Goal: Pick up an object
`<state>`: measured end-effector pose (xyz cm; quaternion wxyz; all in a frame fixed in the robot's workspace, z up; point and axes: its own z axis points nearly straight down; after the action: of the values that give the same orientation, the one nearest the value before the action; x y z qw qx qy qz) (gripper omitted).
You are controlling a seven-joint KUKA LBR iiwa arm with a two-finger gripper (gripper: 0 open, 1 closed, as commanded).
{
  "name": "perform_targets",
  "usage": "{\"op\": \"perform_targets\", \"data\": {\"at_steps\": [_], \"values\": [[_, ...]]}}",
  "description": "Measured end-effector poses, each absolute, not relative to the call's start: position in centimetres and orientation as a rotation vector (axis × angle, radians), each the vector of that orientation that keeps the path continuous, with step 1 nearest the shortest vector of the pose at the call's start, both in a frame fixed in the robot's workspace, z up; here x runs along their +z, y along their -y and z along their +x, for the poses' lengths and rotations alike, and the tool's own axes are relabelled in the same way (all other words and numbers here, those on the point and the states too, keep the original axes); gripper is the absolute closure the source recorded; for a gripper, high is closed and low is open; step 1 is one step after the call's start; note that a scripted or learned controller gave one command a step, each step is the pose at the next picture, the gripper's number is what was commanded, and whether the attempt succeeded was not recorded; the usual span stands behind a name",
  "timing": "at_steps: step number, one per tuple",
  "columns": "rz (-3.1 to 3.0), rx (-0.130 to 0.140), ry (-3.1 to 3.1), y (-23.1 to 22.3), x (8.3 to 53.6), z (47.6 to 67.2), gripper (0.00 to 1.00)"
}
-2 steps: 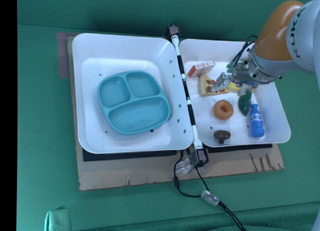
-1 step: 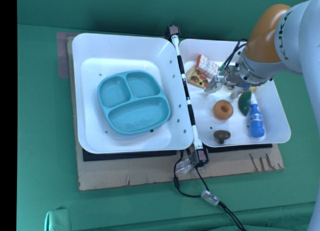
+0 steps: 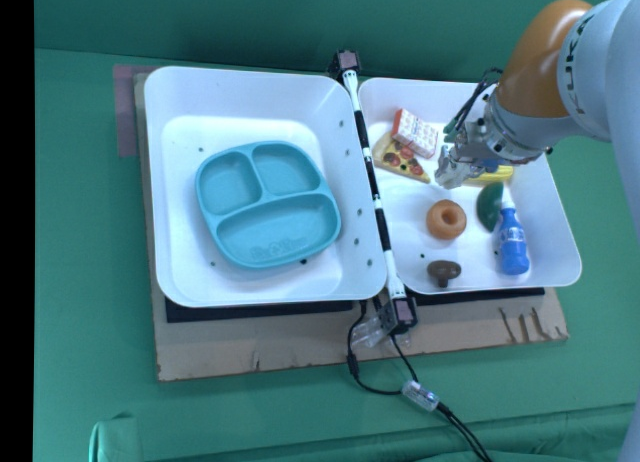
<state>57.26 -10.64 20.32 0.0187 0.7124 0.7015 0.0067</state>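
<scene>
The right bin (image 3: 562,246) holds several small toys. My gripper (image 3: 451,171) hangs low over its middle, between a pizza slice (image 3: 400,160) on its left and a yellow item (image 3: 497,174) that the wrist partly hides. A red and white snack box (image 3: 416,133) lies just behind the gripper. An orange donut (image 3: 446,220) sits right in front of it. A dark green piece (image 3: 489,207) and a blue bottle (image 3: 512,242) lie further right, and a brown knob-shaped toy (image 3: 444,272) rests near the front wall.
The left bin (image 3: 160,150) carries a teal divided plate (image 3: 267,204). A black and white bar (image 3: 371,175) runs between the two bins. A cable (image 3: 420,392) trails off the front of the bench.
</scene>
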Motion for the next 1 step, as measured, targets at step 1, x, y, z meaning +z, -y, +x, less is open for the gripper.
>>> {"op": "perform_targets", "data": {"at_steps": [1], "values": [[2.212, 0.02, -2.178, 10.64, 20.31, 57.26, 0.0]]}}
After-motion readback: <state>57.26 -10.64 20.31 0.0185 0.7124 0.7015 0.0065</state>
